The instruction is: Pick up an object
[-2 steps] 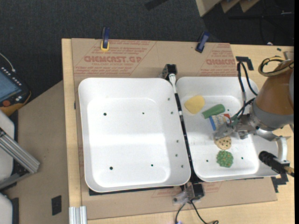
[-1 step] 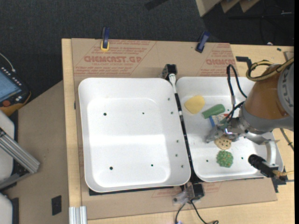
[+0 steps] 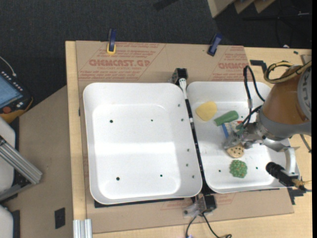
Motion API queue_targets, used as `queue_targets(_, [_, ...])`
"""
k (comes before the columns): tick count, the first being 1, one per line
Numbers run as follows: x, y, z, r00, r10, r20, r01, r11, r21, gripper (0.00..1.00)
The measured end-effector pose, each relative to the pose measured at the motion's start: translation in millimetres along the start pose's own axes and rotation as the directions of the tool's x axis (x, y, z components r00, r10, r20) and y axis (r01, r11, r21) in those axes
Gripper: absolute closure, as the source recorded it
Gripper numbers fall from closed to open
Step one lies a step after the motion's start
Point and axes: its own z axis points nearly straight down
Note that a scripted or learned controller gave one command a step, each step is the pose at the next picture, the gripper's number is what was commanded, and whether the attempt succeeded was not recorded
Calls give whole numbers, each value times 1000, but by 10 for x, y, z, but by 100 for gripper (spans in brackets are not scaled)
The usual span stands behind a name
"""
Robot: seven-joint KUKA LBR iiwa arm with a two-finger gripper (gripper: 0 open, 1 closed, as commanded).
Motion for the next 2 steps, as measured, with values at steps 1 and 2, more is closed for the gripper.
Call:
queue_targets(1, [711, 403, -957, 1000, -9, 0, 9, 1000, -11, 100])
queue_targets(2, [1463, 59, -896, 1000, -8, -4, 8, 1000, 4, 100])
